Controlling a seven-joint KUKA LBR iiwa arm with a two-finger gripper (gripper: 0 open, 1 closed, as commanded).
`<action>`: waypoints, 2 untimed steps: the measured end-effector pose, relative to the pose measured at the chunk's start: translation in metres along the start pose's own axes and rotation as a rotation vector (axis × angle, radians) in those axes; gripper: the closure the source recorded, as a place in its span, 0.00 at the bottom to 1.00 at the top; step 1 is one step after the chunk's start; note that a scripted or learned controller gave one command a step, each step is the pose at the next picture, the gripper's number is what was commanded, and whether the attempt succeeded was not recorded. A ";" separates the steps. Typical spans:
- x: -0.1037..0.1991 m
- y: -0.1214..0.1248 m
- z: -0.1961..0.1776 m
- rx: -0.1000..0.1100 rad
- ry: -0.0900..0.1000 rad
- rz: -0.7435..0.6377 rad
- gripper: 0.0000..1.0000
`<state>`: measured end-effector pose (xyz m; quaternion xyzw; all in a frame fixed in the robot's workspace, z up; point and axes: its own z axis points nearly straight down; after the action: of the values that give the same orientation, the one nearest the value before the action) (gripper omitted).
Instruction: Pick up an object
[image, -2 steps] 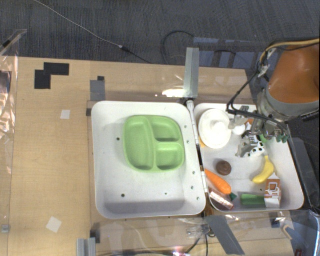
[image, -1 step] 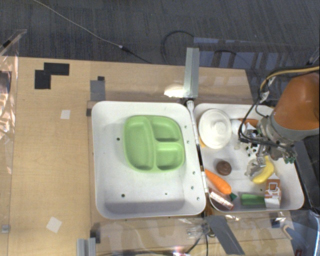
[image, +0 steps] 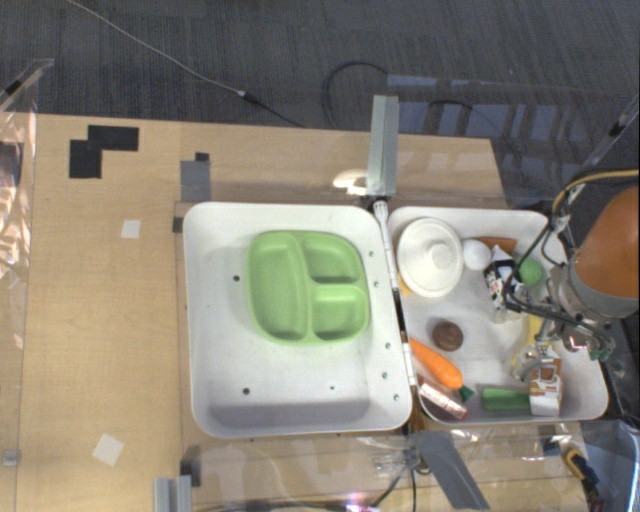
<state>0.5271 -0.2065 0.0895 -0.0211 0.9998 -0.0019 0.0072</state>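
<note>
Toys and play food sit in the right bin (image: 590, 400), so that is where the arm (image: 605, 265) goes to pick something up. From the camera above, the arm comes in from the right side and hangs over the right part of this bin. Its tool (image: 535, 320) points down among the things there, near a small yellow piece (image: 533, 332) and a little box (image: 545, 378). The tool is dark and mixed up with wires, so it is hard to tell if it is spread or pressed together, and nothing can be seen pinched in it. A white bowl (image: 432, 256) sits at the top of the bin with a white ball (image: 476, 254) just beside it. A brown round thing (image: 447, 335) lies in the middle. An orange carrot (image: 438, 364) leans by the left wall, and a long green thing (image: 506, 399) lies along the bottom, close to the box. These things are packed close, so a grab may bump a neighbor. The left bin (image: 230, 400) holds a green tray (image: 306, 286) with three parts, lying flat in the middle and well apart from the arm. Both bins rest side by side on the tabletop (image: 100, 330), so the arm can reach either one.
</note>
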 end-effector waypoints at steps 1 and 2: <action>-0.006 0.001 -0.015 0.005 -0.015 -0.008 1.00; -0.018 0.010 -0.057 -0.004 0.003 -0.580 1.00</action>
<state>0.5441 -0.1956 0.1467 -0.3063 0.9519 -0.0019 0.0046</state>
